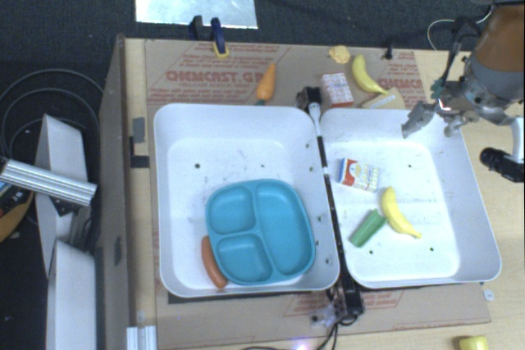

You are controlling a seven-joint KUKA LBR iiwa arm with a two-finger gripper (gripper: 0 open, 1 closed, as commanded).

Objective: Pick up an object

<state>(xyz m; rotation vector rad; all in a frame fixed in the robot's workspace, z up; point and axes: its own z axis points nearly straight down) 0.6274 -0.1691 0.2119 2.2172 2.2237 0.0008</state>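
The gripper point(434, 117) hangs over the top right corner of the right bin point(474, 201), and its jaws look to be spread apart with nothing between them (pretty small in the shot, so that's a best guess). Down in that bin sit a yellow banana point(398, 213), a green cucumber-looking thing point(367, 228) just beside it, and a small white carton point(358, 174). The left bin point(176, 176) has a blue divided plate point(259, 230) with an orange sausage point(213, 262) at its edge.

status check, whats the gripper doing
Gripper open, nothing held, over right bin's far edge. Banana, cucumber, carton below. Nothing blocking.
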